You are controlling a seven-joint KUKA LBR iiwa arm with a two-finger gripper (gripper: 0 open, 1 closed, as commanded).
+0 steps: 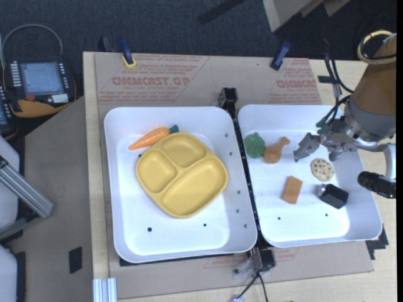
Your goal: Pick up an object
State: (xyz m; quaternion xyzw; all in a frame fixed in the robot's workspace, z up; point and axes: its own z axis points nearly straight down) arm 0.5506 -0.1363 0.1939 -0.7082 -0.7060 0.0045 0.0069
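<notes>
**Arm, right edge of frame**

Arm (378, 96) enters at right edge. Broad orange band on the upper section, pale yellowish ring at its top, upper right. Grey rounded wrist housing beneath the orange. Black cables loop down along its left side. Gripper (313, 148) is grey metal, angular, with dark fingers. A black cylindrical part juts out at lower right

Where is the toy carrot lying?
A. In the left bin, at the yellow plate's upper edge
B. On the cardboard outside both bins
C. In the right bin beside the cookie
A: the carrot lies in the left bin, against the upper-left edge of the yellow divided plate.
</notes>
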